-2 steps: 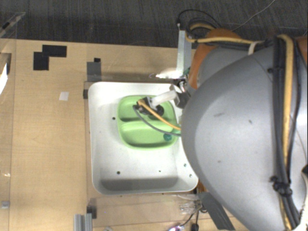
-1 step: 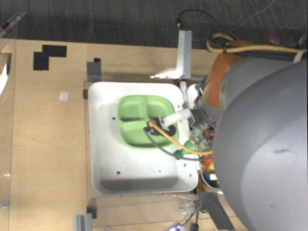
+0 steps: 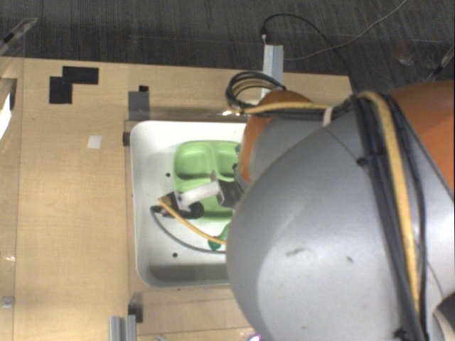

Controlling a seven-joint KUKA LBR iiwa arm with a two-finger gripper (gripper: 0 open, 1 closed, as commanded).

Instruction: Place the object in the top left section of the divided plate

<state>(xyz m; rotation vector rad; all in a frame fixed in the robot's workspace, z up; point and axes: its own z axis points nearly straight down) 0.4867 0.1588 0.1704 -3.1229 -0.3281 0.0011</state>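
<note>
A green divided plate [image 3: 200,159] lies in the left white bin [image 3: 153,261]. Its upper left section is in plain sight and holds nothing I can make out. My gripper [image 3: 226,192] hangs low over the middle of the plate, just below that section. The grey arm [image 3: 320,226] and its orange band cover the plate's right side and most of the gripper. I cannot make out any object at the gripper.
The arm's bulk hides the right bin. A coil of black cable [image 3: 250,89] lies behind the bin's far rim. Black L-shaped marks [image 3: 71,82] and a small white tag [image 3: 94,142] sit on the wooden bench to the left.
</note>
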